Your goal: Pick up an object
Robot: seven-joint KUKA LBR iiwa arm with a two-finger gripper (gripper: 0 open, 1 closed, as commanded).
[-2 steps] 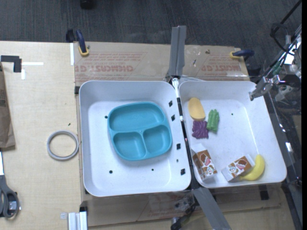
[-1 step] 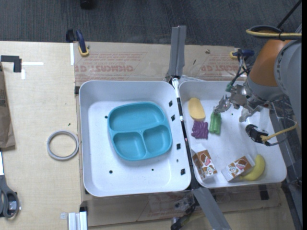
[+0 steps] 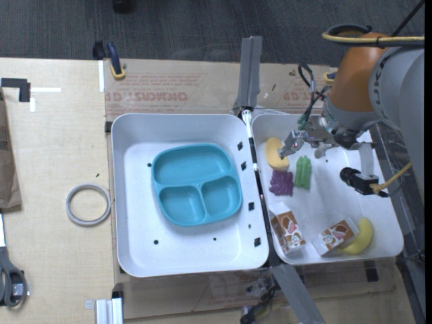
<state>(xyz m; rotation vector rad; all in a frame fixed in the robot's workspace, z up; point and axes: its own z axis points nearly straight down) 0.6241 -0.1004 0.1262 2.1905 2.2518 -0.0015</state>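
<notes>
My gripper [image 3: 304, 144] hangs over the back left of the right bin [image 3: 385, 245], its metal fingers open with nothing between them. Just left of it lies a yellow round piece [image 3: 273, 152]. Below the fingers stands a green toy [image 3: 303, 172], and a purple grape bunch [image 3: 281, 182] lies beside that. Toward the bin's front are two small printed cartons [image 3: 287, 231] [image 3: 335, 236] and a yellow banana [image 3: 362, 237].
The left bin [image 3: 128, 181] holds a blue divided plate [image 3: 197, 183]. A roll of tape [image 3: 88, 204] and scissors [image 3: 11, 283] lie on the wooden bench at left. A grey post [image 3: 250, 73] rises behind the divider between the bins.
</notes>
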